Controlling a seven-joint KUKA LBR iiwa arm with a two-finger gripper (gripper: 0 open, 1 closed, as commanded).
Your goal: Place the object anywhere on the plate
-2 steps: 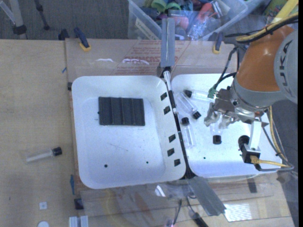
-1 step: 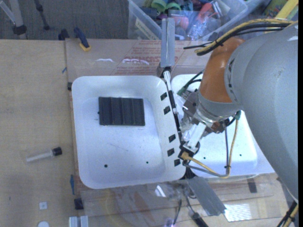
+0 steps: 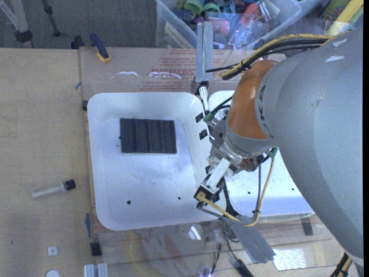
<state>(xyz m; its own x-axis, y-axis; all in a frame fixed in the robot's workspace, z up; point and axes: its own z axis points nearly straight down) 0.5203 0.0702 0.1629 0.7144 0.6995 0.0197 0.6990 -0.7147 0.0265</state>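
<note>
Resting on the wooden bench (image 3: 40, 126), a white bin (image 3: 115, 209) holds a dark ribbed block (image 3: 148, 136); gripper (image 3: 233, 156) state unclear.

No legible text, label or number anywhere

Robotics lab — wooden bench (image 3: 40, 126) with two shallow white bins (image 3: 144, 189), big grey arm (image 3: 323, 108) with orange band reaching in, clear tub (image 3: 173, 17) of jumbled colourful objects behind, tripod legs (image 3: 22, 35) on grey carpet (image 3: 115, 13).
</note>
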